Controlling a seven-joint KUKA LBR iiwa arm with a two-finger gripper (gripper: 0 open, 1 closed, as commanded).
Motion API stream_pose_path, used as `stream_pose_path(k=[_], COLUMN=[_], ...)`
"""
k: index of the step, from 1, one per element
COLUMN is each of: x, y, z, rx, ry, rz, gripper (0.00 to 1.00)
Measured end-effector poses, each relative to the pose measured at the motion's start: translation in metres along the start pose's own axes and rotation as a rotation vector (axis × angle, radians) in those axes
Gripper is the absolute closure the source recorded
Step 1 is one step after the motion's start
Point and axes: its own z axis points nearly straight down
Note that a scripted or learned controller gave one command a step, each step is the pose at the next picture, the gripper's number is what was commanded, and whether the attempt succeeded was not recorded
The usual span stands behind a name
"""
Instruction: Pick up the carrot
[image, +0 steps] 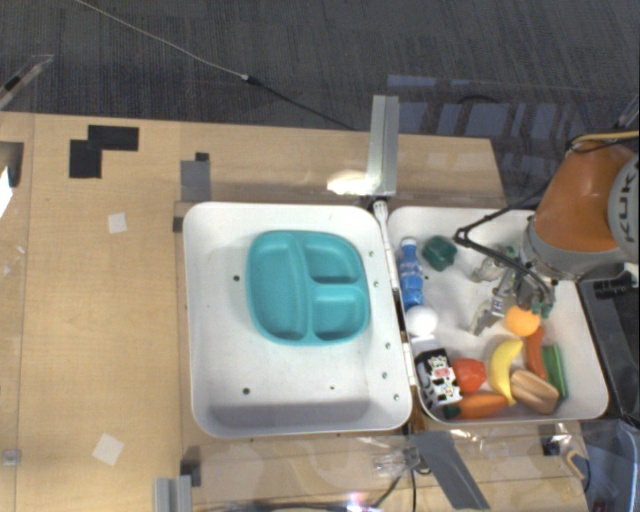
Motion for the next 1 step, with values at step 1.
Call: stream_pose_path(k=[1], x=[-0.0036], y=[0.0019], z=[-0.0142], rx=[-0.001], ry=[-0.010], rz=[-0.006], gripper=[1.00])
